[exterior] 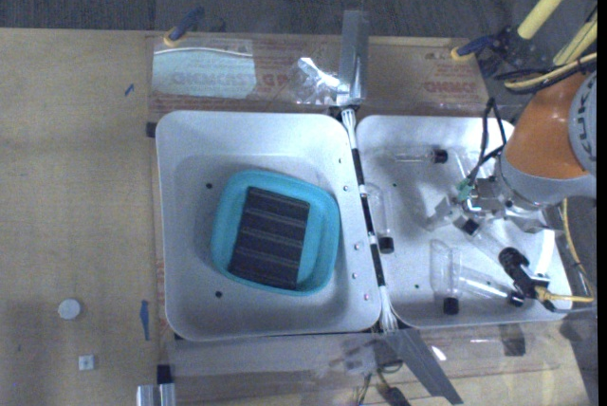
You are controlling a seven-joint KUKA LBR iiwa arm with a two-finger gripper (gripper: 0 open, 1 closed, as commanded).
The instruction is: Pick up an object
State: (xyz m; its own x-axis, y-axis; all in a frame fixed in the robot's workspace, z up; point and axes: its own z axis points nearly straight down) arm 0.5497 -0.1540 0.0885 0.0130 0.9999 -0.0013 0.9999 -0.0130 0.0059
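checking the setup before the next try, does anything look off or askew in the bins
Mildly. In the left bin, the blue tray with the dark ridged block sits rotated, not square to the walls. In the right bin, clear plastic pieces lie scattered at odd angles. No spill or damage is visible.

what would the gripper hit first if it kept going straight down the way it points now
Probably a clear plastic item lying on the right bin floor just below the gripper. Depth is hard to judge from above, so it may meet bare floor instead.
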